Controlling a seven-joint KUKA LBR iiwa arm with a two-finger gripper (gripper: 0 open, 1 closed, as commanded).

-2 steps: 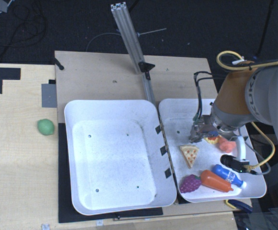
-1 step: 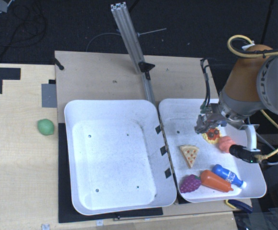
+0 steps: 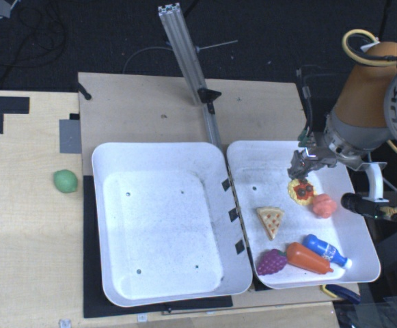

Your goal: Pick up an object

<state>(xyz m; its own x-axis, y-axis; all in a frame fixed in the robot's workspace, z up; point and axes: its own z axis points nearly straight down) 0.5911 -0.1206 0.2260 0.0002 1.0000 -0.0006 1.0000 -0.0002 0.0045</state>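
The tool (image 3: 300, 171) hangs just above a round yellow toy with a red centre (image 3: 300, 192) in the right bin (image 3: 253, 159); its grip state I cannot tell.

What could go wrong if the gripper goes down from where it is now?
1. The gripper hangs just above the yellow toy, which touches the pink ball; closing there may knock the ball away or catch both.
2. The toy lies near the right bin's far side, and looks lumpy, so it may slip out.
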